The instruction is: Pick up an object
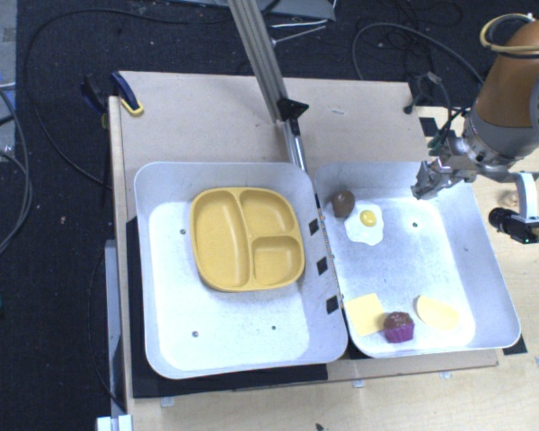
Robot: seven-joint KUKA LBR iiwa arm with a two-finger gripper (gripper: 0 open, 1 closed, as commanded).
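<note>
The right bin point(431, 268) holds several small items. A brown round piece point(342, 203) lies at its far left corner, with a fried egg point(365, 224) just beside it. Along the near side sit a yellow cheese square point(364, 312), a purple lump point(398, 327) and a pale yellow oval slice point(437, 312). My gripper point(428, 182) hangs over the far right part of this bin, well apart from every item, with nothing seen between its fingers. Whether the fingers are spread is too small to tell.
The left bin point(162, 330) carries a yellow divided plate point(247, 238). A slanted metal pole point(260, 52) rises from behind the bins. A blue and yellow clamp point(126, 94) sits at the bench's far left corner. Cables lie on the dark floor around.
</note>
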